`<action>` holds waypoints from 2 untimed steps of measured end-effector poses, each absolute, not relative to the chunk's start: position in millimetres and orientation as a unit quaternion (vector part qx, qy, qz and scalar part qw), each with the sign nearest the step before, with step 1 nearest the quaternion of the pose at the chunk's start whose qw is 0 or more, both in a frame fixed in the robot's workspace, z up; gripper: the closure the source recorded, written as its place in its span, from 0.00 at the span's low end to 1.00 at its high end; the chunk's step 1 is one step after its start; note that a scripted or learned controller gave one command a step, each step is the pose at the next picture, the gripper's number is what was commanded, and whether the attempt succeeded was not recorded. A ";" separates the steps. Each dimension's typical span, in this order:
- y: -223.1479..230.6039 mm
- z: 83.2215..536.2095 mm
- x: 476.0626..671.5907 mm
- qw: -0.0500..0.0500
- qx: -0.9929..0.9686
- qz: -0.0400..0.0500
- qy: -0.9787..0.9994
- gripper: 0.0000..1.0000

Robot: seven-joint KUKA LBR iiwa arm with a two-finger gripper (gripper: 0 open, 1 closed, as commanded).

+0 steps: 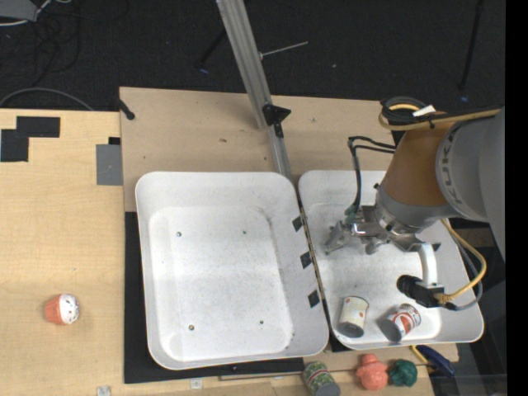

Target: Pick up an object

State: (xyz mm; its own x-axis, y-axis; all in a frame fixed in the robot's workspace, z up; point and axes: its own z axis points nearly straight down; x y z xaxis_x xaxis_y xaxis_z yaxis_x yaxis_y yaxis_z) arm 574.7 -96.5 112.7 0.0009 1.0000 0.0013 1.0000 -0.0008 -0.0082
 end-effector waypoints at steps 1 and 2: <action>-96.1 92.4 575.3 0.000 -0.708 0.001 -0.707 0.00; -97.1 102.4 574.9 0.001 -0.709 0.000 -0.705 1.00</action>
State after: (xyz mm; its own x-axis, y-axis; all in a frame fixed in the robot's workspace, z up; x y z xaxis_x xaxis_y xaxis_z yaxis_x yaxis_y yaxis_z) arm 574.9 -97.1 102.4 0.0062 1.0000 0.0009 1.0000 -0.0062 -0.0020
